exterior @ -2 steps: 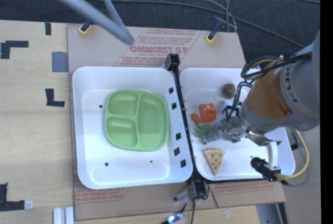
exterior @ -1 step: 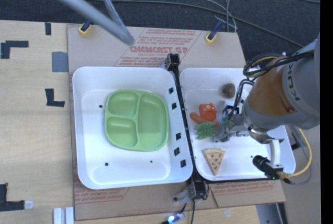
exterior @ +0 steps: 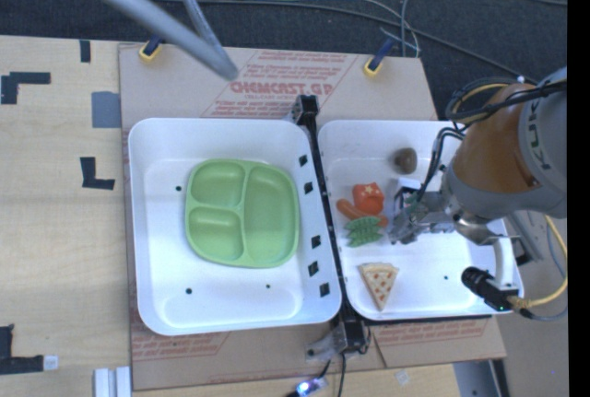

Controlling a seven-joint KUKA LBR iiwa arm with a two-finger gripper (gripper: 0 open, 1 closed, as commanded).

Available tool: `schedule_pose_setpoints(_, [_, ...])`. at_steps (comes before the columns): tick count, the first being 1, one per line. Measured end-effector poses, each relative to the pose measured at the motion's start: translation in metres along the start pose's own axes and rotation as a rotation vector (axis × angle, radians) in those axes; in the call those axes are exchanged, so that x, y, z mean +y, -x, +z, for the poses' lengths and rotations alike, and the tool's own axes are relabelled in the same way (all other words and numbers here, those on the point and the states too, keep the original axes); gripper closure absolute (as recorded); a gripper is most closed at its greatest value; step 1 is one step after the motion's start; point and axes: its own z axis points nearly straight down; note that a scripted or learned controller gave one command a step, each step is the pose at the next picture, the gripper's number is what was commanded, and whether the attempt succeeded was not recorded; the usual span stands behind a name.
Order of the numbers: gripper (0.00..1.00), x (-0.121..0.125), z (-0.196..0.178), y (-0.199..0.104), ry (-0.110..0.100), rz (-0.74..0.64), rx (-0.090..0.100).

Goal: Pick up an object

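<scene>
Robot hand (exterior: 403,226) low in the right bin (exterior: 442,294), just beside green food (exterior: 365,230) and red food (exterior: 368,196); finger state unclear. Pizza slice (exterior: 379,283) nearby.

Arm: grey, reaches in from the right, bent down toward the claw.
Wrist: orange band sits just right of and above the claw.
Claw (exterior: 406,225): low, pointing left; finger state unclear.
</scene>
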Motion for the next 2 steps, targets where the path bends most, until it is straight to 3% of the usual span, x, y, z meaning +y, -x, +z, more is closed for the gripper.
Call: schedule_pose_setpoints(2, [1.0, -0.003, -0.09, 0.01, 0.002, 0.001, -0.001])
